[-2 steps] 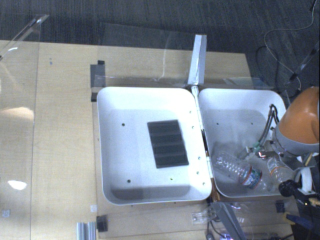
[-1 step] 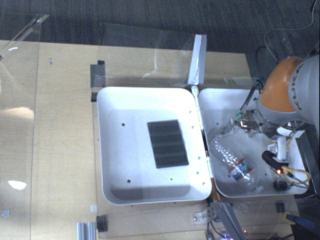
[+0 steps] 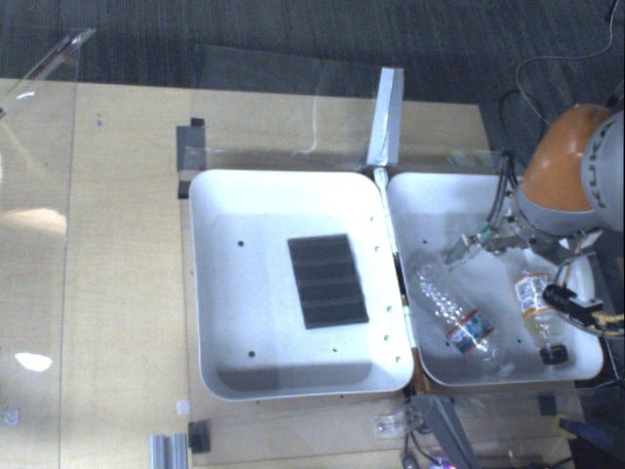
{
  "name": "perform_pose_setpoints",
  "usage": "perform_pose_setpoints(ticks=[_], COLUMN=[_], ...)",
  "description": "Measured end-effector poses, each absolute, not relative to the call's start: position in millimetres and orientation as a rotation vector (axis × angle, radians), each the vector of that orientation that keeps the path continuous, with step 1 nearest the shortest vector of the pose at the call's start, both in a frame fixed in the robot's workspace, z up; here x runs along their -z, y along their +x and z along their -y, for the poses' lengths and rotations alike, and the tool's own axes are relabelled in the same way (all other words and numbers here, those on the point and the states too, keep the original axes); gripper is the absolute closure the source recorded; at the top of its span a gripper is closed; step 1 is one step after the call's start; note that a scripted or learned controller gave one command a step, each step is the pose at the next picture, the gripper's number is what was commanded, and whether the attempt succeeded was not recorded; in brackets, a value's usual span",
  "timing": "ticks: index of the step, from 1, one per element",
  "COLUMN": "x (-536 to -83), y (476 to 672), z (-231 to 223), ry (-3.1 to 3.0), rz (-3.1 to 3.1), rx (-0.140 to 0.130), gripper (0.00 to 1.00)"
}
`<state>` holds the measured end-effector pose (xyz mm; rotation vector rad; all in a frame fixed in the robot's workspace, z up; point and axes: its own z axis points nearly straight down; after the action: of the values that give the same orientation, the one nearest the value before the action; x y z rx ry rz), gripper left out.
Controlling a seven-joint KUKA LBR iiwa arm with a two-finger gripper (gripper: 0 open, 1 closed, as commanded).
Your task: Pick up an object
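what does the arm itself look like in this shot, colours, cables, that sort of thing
The arm comes in from the right edge: a rounded grey body with a broad, glossy orange band bulging over it. Thin dark cables run down its left side toward the wrist. Below, the gripper is a small metallic, light grey piece with slim parts, over the right bin. No markings can be made out on it.

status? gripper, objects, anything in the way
Gripper low in right bin, nothing seen between fingers. Clear bottle and small bottle lying loose there. Black ribbed pad in left bin.
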<state>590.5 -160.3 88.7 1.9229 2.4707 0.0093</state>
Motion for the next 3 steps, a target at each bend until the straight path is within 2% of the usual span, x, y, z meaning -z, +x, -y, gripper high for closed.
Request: perform_pose_setpoints(ticks=[1, 2, 3], x=[-88, -101, -90], y=[668.6, 606.6, 490.7], z=[129, 124, 105], ry=[1.877, 1.781, 1.639], rz=[-2.519, -2.581, -2.667], rx=[0.006, -0.006, -0.011], gripper=[0.00, 0.00, 0.00])
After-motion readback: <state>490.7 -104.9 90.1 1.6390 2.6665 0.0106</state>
